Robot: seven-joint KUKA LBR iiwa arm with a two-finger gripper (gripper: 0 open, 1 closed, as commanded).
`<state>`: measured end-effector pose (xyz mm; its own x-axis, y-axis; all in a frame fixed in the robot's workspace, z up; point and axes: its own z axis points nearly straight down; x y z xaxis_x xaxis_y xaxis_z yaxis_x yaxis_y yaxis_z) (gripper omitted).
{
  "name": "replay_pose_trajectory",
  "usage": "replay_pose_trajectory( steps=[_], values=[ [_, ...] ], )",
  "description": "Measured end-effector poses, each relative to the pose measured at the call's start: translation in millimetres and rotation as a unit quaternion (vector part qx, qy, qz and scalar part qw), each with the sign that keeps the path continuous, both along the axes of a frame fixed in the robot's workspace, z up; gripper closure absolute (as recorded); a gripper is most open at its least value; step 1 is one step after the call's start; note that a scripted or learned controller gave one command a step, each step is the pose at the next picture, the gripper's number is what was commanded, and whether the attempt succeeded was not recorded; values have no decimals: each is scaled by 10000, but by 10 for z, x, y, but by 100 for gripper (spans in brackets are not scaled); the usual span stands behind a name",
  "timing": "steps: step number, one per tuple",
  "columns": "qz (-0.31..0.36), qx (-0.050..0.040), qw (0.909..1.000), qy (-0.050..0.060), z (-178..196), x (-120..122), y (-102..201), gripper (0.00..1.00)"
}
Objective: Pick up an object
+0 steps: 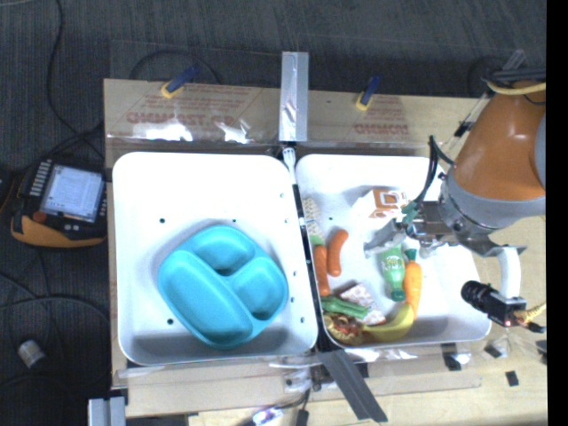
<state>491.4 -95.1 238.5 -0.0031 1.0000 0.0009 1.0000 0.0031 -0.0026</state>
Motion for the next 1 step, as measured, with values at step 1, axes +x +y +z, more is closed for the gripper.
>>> replay_pose_trajectory(
  steps=[1],
  values=[
    [-376, -3, 9993, 4, -477, 172, -636, 0]
  ],
)
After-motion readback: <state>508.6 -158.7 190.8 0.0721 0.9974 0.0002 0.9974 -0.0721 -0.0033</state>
